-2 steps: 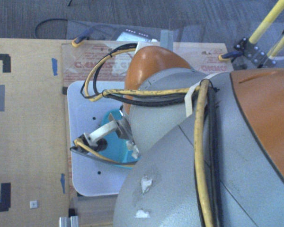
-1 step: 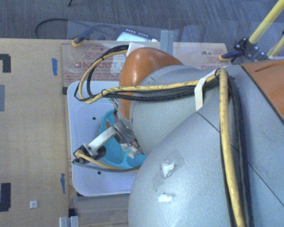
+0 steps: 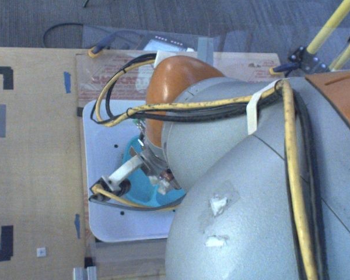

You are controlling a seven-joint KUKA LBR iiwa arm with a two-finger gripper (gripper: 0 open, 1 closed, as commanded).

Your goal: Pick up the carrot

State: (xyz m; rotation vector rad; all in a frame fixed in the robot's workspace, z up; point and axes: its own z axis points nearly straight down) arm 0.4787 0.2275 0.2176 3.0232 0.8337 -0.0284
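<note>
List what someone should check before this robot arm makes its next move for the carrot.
1. Arm over a bin: ok. The arm is low over the white bin.
2. Where the carrot lies: cannot tell. The arm covers much of the bin.
3. Right target below: not ok, probably. A blue thing lies by the gripper, and it is not carrot-coloured.
4. Carrot in the gripper: cannot tell.
5. Room to shift: ok. Bare bin floor shows on the left.

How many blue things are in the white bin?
1. A turquoise thing lies in the white bin, partly under the grey arm. The arm covers much of the bin, so more may be hidden.
</note>
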